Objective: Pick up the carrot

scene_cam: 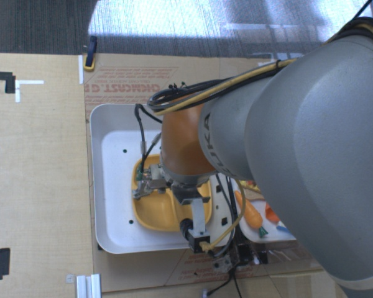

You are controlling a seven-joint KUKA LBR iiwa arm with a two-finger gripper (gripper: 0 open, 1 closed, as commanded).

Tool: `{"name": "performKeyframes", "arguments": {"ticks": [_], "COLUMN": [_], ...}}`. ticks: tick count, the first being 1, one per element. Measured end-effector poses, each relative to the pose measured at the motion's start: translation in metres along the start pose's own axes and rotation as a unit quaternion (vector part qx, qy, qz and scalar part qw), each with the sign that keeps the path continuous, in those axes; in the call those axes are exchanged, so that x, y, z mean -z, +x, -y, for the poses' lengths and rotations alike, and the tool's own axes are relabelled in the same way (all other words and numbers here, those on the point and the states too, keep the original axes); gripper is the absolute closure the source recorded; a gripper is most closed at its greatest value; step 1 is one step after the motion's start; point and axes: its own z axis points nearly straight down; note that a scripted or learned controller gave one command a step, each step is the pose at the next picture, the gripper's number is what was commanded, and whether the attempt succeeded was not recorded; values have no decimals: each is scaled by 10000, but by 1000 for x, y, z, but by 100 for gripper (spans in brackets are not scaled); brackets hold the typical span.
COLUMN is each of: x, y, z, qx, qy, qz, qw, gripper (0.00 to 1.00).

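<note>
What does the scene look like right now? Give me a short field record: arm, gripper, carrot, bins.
arm: grey arm reaching in from the right, orange band over the left bin
gripper: gripper low over the yellow dish
carrot: carrot lies in the right bin, apart from the gripper
left bin: white bin holding the yellow dish
task status: carrot not picked up

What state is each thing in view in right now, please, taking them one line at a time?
Carrot: lying in the right bin, not gripped.
Yellow dish: resting in the left bin, partly under the wrist.
Gripper: lowered over the yellow dish, away from the carrot.
</note>
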Motion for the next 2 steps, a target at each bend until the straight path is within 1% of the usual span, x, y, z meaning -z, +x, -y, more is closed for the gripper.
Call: {"name": "performKeyframes", "arguments": {"ticks": [1,2], "x": [4,30], "y": [-4,22], "z": [2,23], "qx": [-48,-2103], "qy": [77,21], "qz": [40,19], "qw": [10000,9776], "gripper": [100,100]}}
